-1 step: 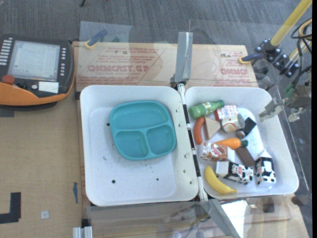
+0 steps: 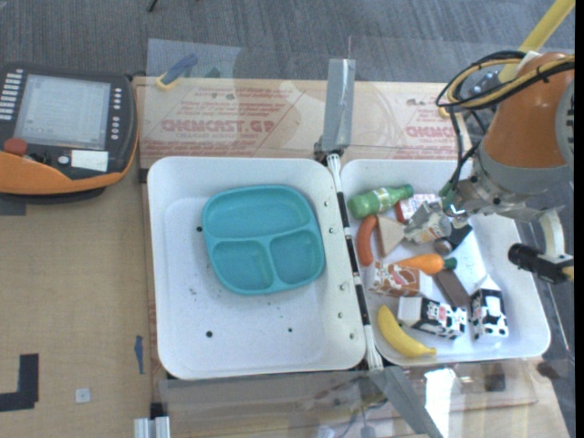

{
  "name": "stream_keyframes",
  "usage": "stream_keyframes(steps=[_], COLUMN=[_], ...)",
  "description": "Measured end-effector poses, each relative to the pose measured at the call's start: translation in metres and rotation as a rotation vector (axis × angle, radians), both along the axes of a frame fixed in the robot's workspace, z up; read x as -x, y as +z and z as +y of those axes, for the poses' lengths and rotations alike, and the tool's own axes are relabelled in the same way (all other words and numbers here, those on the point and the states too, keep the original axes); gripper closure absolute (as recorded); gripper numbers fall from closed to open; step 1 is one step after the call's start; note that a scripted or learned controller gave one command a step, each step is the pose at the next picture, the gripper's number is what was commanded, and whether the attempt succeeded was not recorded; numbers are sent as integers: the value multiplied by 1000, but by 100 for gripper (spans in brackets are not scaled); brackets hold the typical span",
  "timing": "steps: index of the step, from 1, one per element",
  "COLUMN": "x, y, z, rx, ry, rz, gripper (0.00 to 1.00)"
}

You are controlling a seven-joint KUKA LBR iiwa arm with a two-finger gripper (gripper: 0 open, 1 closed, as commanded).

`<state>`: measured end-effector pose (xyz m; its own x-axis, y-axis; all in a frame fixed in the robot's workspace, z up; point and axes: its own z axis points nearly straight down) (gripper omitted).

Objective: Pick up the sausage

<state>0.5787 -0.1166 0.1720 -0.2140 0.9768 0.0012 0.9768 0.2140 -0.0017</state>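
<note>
The sausage [image 2: 367,238] lies along the right bin's [image 2: 538,336] left wall, below the green bottle [image 2: 381,199]. My gripper [image 2: 453,210] hovers well right; whether it's clenched I cannot tell. I should descend astride the sausage, clear of the wall.

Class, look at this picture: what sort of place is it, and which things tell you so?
Probably a robotics lab or test bench. The grey and orange robot arm reaches over two shallow white bins, an orange-edged handheld control pendant lies beside them, and toy food such as a yellow plastic banana fills one bin.
</note>
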Motion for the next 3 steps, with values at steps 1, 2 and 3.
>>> stream_keyframes(steps=[1,2,3], x=[-47,-88,-87], y=[-68,-73,-65], z=[10,8,7], rx=[3,3,4], ry=[90,116,118], rz=[-21,-18,-10], gripper=[0,0,100])
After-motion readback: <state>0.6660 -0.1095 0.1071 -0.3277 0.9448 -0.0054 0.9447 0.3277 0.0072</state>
